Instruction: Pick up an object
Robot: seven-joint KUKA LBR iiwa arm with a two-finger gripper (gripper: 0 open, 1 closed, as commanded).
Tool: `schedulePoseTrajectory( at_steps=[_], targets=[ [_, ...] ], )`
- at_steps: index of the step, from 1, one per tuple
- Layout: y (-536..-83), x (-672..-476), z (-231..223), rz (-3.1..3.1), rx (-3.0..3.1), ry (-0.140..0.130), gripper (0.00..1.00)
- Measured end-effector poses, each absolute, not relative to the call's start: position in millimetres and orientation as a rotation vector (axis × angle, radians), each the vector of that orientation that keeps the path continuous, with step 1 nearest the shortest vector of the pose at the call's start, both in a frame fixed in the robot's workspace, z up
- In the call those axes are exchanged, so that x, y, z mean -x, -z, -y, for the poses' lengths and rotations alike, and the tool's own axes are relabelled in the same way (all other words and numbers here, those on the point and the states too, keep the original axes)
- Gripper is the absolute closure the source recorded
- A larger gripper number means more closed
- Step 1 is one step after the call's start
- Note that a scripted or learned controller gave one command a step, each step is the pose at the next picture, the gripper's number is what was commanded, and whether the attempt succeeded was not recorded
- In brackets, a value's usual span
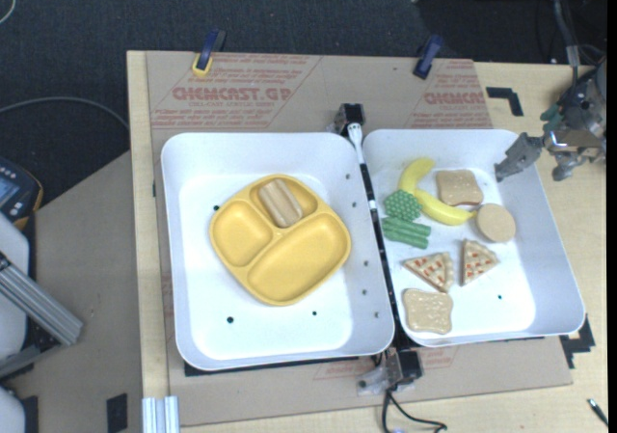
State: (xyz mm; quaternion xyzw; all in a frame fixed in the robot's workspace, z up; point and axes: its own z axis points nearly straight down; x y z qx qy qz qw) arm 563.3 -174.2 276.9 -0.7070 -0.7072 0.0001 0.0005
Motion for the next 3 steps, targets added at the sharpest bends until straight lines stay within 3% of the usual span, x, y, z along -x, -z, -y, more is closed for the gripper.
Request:
schedulePoseTrajectory(
  at_steps=[1,2,3],
  targets=[
    [-287.9,-564.0,174.4,2.224,2.223,0.002,1.00],
    [-250.7,-511.7,120.5,2.219,2.212,-0.003,1.00],
    [-180.7,-476.7,28.9,2.222,2.204,-0.006,1.00]
  ],
)
